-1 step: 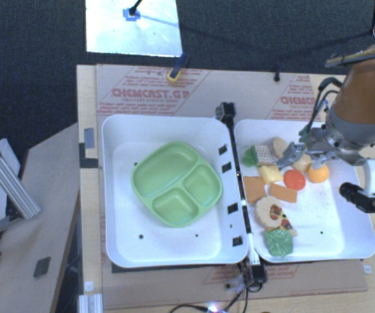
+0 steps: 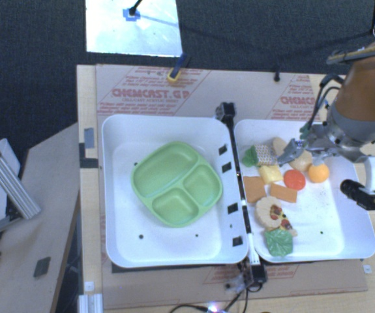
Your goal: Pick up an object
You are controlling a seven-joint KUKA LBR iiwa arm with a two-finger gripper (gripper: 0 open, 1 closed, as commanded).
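The tool (image 2: 296, 150) hangs low over the right bin (image 2: 353, 240), at the upper edge of a cluster of toy food (image 2: 275, 188); whether its grip is spread or closed cannot be told, and nothing is visibly held. An orange ball (image 2: 317, 173) and a red piece (image 2: 295, 180) lie just beside it. The left bin (image 2: 119, 240) carries a green divided tray (image 2: 176, 183).

Two bins sit side by side on the surface (image 2: 89, 253). In the left bin (image 2: 119, 240) a divided tray (image 2: 176, 184) lies near the middle. The right bin (image 2: 350, 240) holds a cluster of play food (image 2: 275, 191) crowded toward its left wall, running from back to front. The pincer (image 2: 298, 150) hangs over the cluster's back end, the arm (image 2: 363, 103) reaching in from the right
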